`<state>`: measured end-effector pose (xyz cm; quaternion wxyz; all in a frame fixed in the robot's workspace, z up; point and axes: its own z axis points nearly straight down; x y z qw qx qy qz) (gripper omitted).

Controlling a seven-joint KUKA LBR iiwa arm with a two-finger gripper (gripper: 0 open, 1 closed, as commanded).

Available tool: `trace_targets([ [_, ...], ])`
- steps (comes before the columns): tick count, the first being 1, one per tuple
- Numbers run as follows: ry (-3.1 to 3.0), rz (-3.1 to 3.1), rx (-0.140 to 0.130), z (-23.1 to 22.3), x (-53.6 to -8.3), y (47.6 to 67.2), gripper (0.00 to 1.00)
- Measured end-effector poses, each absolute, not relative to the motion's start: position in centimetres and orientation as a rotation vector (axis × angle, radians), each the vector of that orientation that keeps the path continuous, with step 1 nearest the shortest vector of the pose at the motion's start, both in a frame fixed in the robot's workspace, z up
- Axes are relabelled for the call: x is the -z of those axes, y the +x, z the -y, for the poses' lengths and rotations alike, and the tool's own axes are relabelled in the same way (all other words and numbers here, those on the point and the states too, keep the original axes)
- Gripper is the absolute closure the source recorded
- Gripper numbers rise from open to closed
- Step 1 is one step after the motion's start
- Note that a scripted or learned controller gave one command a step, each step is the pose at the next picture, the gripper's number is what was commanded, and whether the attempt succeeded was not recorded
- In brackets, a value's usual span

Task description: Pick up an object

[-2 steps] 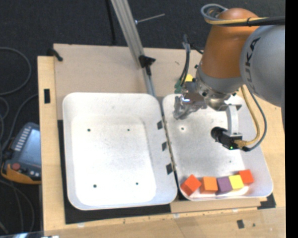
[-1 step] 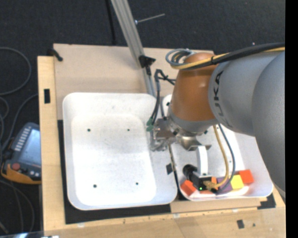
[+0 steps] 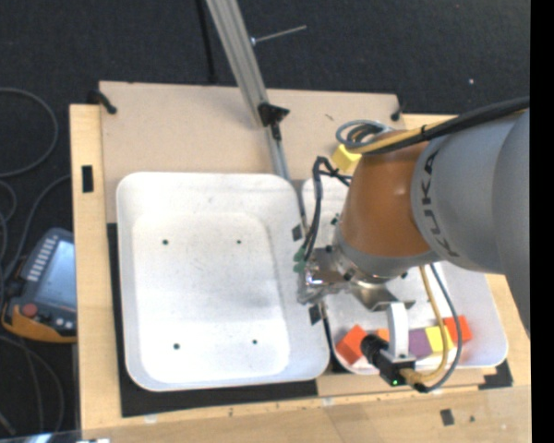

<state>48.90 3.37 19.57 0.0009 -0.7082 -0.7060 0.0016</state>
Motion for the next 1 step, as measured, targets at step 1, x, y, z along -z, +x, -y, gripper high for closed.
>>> trace_targets([
  [1,-2.212,2.235,0.013,-9.40,-26.70,48.53,1.00],
])
